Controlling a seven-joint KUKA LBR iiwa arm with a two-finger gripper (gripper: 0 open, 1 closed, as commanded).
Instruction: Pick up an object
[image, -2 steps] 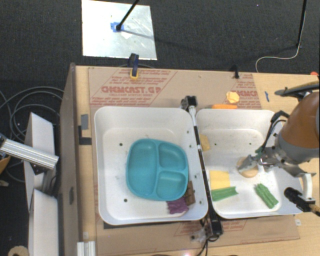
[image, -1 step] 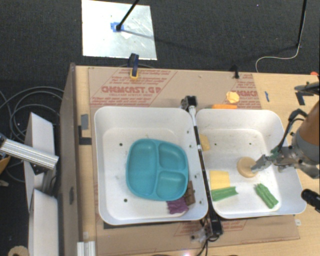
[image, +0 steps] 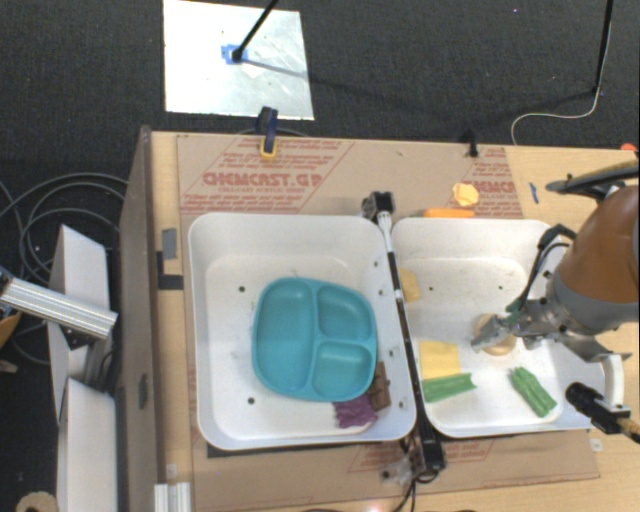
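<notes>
My gripper (image: 497, 338) hangs low in the right bin (image: 470, 262), reaching in from the right under the orange-banded wrist (image: 608, 262). Its tip sits on or just over a small tan round object (image: 489, 326), which it partly hides. A yellow square block (image: 438, 357) lies just left of and below the tip, with a light green pod (image: 447, 386) in front of it. A darker green piece (image: 533, 391) lies at the bin's front right. A small yellow piece (image: 409, 288) rests against the bin's left wall.
The left bin (image: 225, 300) holds a teal divided plate (image: 315, 338), with a purple bunch (image: 352, 412) and a brown piece (image: 380, 388) at its front right. Behind the right bin, a yellow scrap (image: 465, 193) and an orange piece (image: 448, 212) lie on the cardboard.
</notes>
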